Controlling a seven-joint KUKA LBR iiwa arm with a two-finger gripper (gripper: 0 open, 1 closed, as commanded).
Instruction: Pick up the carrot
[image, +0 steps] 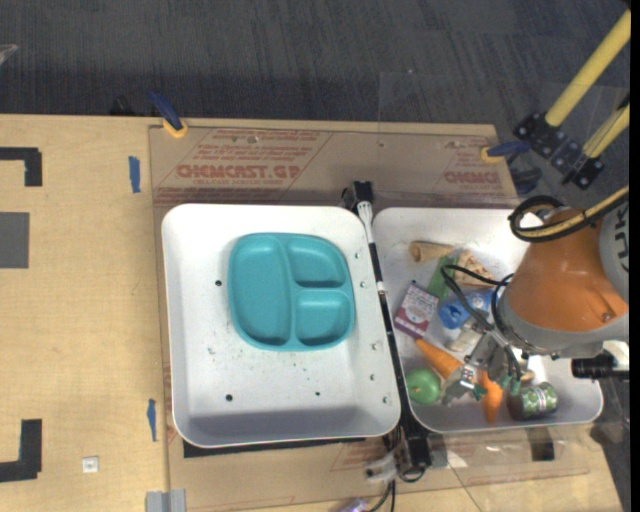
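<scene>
Plywood bench surface (80, 330) carries two shallow white plastic bins: the left bin (190, 330) holds a teal three-compartment plastic tray (292, 290), and the cluttered right bin (580, 410) holds the orange tapered carrot (437, 355) beside a green round fruit (424, 386). The two-finger gripper (478, 372) sits low just right of the carrot; finger state cannot be determined. Dark grey carpet (300, 60) lies beyond the bench.
</scene>
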